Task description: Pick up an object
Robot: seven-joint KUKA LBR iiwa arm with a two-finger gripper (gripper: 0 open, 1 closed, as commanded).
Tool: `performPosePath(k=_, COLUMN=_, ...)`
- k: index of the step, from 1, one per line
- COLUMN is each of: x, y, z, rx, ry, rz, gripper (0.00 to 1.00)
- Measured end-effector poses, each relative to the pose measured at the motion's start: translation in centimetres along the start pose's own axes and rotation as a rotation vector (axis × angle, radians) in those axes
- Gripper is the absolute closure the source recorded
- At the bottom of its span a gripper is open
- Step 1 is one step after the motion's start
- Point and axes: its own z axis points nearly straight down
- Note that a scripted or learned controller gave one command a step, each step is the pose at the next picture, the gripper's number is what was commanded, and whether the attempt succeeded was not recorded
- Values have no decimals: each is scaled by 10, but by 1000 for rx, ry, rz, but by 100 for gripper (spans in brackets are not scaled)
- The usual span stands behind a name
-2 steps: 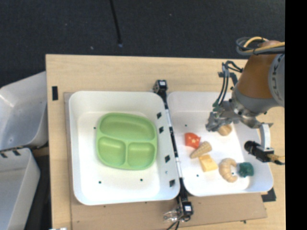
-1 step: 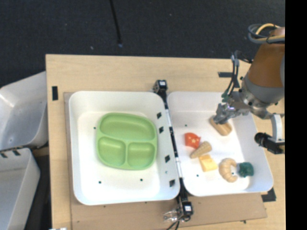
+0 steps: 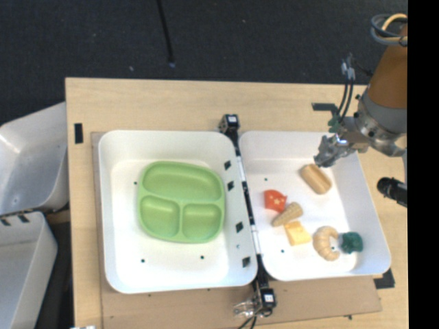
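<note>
The right bin (image 3: 274, 149) holds several toy foods: a tan bread roll (image 3: 315, 179), a red piece (image 3: 275, 199), a pale corn-like piece (image 3: 287, 214), a yellow block (image 3: 298, 233), a beige ring (image 3: 326, 242) and a dark green piece (image 3: 352, 241). My gripper (image 3: 328, 153) hangs over the bin's far right part, just above and behind the bread roll. Nothing shows between its tips.
A green divided plate (image 3: 182, 201) lies in the left bin (image 3: 116, 184). A black divider with clips (image 3: 241, 197) runs between the bins. The wooden bench (image 3: 171, 101) borders them, and a white container (image 3: 27, 163) stands off to the left.
</note>
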Motion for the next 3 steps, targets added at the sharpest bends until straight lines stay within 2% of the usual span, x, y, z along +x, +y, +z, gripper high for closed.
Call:
performPosePath(k=2, x=110, y=45, z=2, rx=3, ry=1, rz=-3, gripper=100)
performPosePath(k=3, x=160, y=50, z=17, rx=6, ry=1, rz=-2, gripper=100)
